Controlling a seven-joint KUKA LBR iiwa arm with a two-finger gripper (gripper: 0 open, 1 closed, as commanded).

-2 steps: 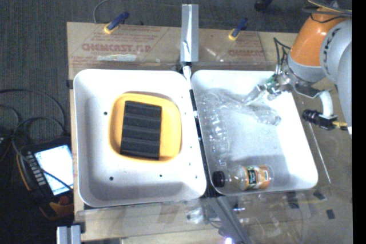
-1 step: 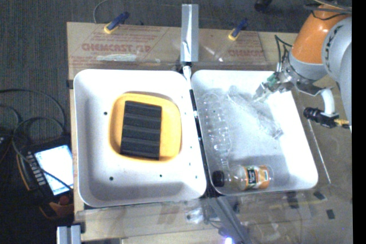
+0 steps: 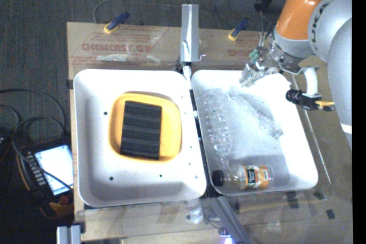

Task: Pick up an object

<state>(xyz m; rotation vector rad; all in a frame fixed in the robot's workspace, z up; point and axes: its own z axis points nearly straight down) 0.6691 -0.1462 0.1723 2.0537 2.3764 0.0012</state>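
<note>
In the left bin (image 3: 91,123) lies a yellow pad with a black ridged top (image 3: 145,127), flat and near the middle. The right bin (image 3: 303,163) holds a clear bottle with an orange label and a black cap (image 3: 243,176), lying on its side along the near wall. A clear empty bottle (image 3: 214,120) lies lengthwise by that bin's left wall. A crumpled clear plastic piece (image 3: 254,111) rests in the middle. My gripper (image 3: 253,71) hangs over the far edge of the right bin, above the crumpled plastic's far end and apart from both bottles.
A metal post (image 3: 189,34) stands behind the seam between the bins. Two blue-and-yellow clamps (image 3: 116,22) (image 3: 238,28) hold the cardboard backing at the far side. A tablet with cables (image 3: 48,166) lies on the floor at the left.
</note>
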